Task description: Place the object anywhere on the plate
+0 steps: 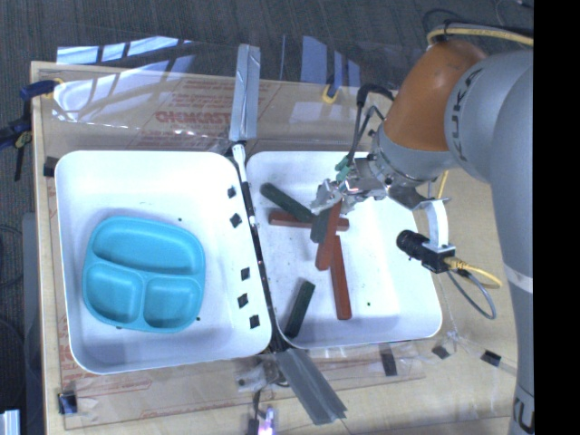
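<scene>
Right bin (pixel 408 311): sticks (pixel 331 252) under pincer (pixel 333 193)

Two bins sit side by side on my bench (pixel 136 383). The left bin (pixel 72 179) has a plate (pixel 143 273) lying in it, toward its left side. The right bin (pixel 408 306) has a bunch of sticks (pixel 337 270) crossing each other near its middle, plus one more stick (pixel 299 304) off by the divider between the bins. My claw (pixel 337 193) hangs over that crossed pile.
</scene>
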Tool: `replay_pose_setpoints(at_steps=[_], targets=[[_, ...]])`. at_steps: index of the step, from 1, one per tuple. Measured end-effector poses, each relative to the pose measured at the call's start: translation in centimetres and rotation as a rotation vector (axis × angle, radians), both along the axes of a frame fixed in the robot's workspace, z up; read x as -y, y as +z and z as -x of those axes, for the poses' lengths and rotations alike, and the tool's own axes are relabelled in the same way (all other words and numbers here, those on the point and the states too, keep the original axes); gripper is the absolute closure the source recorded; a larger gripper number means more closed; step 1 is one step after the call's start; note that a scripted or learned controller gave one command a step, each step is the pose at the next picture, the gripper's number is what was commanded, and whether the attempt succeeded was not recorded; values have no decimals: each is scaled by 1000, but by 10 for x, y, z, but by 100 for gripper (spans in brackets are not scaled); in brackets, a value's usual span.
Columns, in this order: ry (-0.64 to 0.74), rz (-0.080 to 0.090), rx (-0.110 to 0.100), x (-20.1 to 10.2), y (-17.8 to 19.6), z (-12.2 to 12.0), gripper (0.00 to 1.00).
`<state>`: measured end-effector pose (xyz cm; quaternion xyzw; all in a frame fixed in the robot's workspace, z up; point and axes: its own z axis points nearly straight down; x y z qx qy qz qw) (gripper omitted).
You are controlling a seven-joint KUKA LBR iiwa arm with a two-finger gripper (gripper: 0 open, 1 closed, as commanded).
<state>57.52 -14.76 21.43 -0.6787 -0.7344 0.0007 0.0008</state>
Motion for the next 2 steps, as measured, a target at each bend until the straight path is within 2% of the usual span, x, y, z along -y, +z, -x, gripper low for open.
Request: replay_pose_setpoints(at_steps=[1,2], targets=[[173,-1,-4,-67,-14,7,100],[393,0,1,-154,-23,23,100]])
